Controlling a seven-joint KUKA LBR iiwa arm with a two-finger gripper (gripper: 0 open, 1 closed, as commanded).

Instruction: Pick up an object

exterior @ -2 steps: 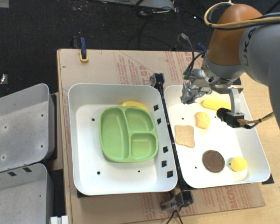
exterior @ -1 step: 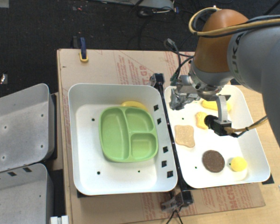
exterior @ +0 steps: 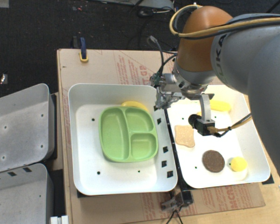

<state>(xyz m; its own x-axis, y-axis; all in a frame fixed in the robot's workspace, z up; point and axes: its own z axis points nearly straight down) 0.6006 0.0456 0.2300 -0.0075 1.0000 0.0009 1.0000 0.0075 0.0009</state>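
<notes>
Arm (exterior: 252, 45) w/ part of KUKA lettering. Gripper (exterior: 164, 98) sits over the divider btwn bins, can't tell if open or shut. Left bin (exterior: 84, 171): green divided plate (exterior: 128, 134), long axis near-to-far. Right bin (exterior: 200, 177): toast slice (exterior: 184, 136), brown disc (exterior: 213, 161), yellow ball (exterior: 238, 164).

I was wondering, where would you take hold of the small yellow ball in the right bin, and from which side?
Grip the yellow ball across its middle, coming straight down from above. It is rounded and sits free on the floor of the right bin, apart from the brown disc beside it, so there is likely room either side.
</notes>
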